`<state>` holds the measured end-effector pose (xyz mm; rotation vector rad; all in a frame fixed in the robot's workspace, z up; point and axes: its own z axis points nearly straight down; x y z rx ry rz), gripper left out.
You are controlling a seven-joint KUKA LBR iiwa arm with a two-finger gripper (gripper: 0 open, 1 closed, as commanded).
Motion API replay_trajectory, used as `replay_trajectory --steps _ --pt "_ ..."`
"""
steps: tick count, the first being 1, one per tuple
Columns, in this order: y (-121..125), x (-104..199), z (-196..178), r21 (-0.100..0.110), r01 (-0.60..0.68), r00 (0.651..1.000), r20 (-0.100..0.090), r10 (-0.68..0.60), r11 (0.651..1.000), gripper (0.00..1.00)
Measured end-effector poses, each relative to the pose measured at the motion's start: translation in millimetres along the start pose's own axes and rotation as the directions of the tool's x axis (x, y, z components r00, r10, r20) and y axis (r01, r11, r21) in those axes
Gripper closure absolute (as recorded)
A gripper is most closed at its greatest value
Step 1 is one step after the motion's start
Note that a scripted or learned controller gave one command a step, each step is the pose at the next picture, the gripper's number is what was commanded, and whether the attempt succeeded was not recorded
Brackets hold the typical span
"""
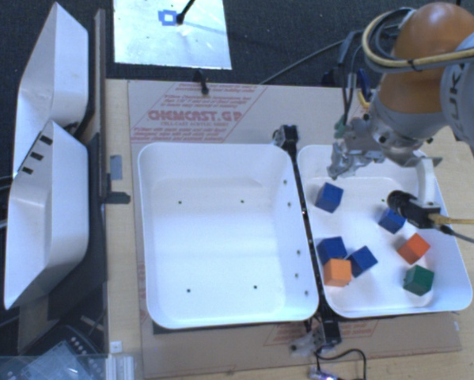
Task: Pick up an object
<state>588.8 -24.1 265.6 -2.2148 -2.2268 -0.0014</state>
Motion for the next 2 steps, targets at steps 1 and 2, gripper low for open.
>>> replay_trajectory --steps 1,2 --pt "-16 42 0 -0.001 -0.001 1.000 0.000 0.001 1.000 1.00" --pt "-34 79 9 0.000 -0.002 1.000 0.001 0.002 1.000 1.00"
